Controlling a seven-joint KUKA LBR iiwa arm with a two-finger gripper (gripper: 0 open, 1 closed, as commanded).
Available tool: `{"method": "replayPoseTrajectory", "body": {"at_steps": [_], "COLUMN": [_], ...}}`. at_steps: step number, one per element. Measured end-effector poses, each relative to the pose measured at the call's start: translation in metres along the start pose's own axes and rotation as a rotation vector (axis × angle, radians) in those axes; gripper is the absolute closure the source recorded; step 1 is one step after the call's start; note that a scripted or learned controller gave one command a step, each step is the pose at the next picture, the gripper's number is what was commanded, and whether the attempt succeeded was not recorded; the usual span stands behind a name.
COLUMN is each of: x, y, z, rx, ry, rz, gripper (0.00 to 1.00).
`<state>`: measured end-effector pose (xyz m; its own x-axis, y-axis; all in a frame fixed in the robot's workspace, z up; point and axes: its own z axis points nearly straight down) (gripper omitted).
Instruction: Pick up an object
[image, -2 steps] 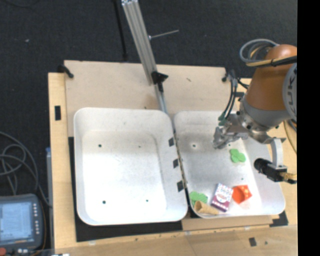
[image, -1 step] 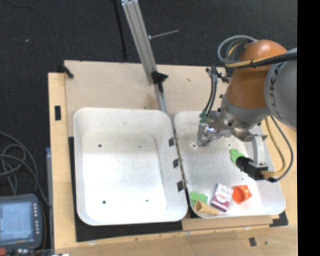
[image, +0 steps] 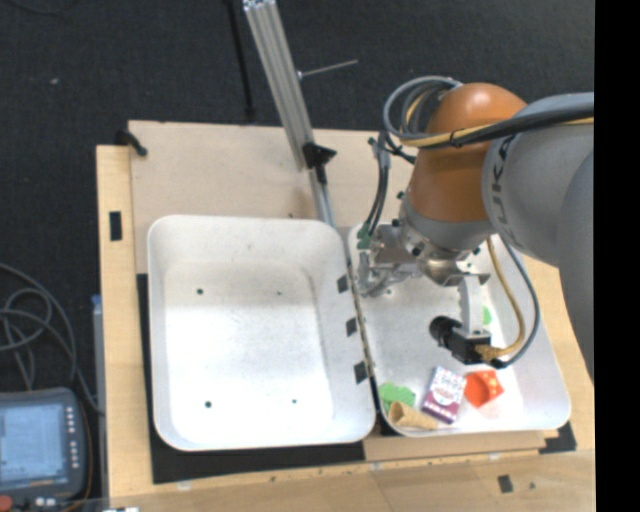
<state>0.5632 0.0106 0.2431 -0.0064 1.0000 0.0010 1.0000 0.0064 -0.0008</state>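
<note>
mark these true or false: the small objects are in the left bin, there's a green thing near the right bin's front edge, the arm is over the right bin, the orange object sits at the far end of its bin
1. The small objects are in the left bin. False: they lie in the right bin, clustered at its near end.
2. A green object lies near the right bin's front edge. True.
3. The arm is over the right bin. True; it reaches in from the right and hangs above that bin's far half.
4. The orange object sits at the far end of its bin. False: it lies at the near end, beside the purple packet.
</note>
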Motion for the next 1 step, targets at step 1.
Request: {"method": "replayPoseTrajectory", "body": {"at_steps": [1], "x": [0.0535], "y": [-0.0007], "z": [-0.0069], "rx": [-0.002], "ry": [0.001], "rz": [-0.002], "gripper": [1.0]}}
